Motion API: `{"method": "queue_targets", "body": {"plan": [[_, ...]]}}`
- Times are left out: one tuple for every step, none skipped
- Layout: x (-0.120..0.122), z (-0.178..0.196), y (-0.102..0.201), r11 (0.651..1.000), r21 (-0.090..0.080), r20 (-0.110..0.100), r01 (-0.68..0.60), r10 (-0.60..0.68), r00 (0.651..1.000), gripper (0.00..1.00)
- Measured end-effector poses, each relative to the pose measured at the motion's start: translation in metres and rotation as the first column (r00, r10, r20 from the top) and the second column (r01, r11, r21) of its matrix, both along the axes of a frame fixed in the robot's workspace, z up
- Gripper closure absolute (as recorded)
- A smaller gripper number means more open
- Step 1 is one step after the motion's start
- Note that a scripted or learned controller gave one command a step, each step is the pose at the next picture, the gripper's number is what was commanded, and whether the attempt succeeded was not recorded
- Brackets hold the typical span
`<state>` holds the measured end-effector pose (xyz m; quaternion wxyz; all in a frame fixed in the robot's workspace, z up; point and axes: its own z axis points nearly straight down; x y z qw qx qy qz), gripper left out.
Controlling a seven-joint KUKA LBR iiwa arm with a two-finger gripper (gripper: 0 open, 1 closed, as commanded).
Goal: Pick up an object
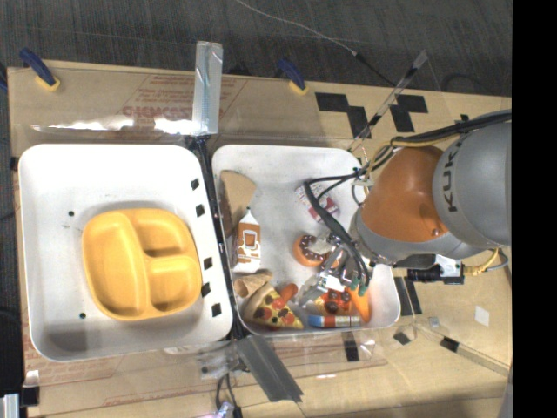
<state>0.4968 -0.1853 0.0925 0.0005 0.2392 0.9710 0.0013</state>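
gripper [326, 281] is low among toy food clutter [287, 307] in the right bin [261, 159], apparently seeking a grasp; its state i cannot tell.

Even, fairly bright overhead light. The white bins [113, 168] look nearly blown out, with glare on the tape [157, 124] at upper left. Soft shadows sit under the arm [435, 203] at right. Focus is slightly soft, small items grainy.

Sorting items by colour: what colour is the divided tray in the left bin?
Yellow. The divided tray shows plainly in the camera view, lying in the left bin.
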Motion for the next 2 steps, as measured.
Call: {"method": "queue_targets", "body": {"plan": [[0.003,0.012,0.000,1.000,-0.004,0.009,-0.007,0.007,1.000,1.00],[0.072,0.119,0.046,0.996,-0.004,0.010,-0.089,0.089,0.996,1.00]]}}
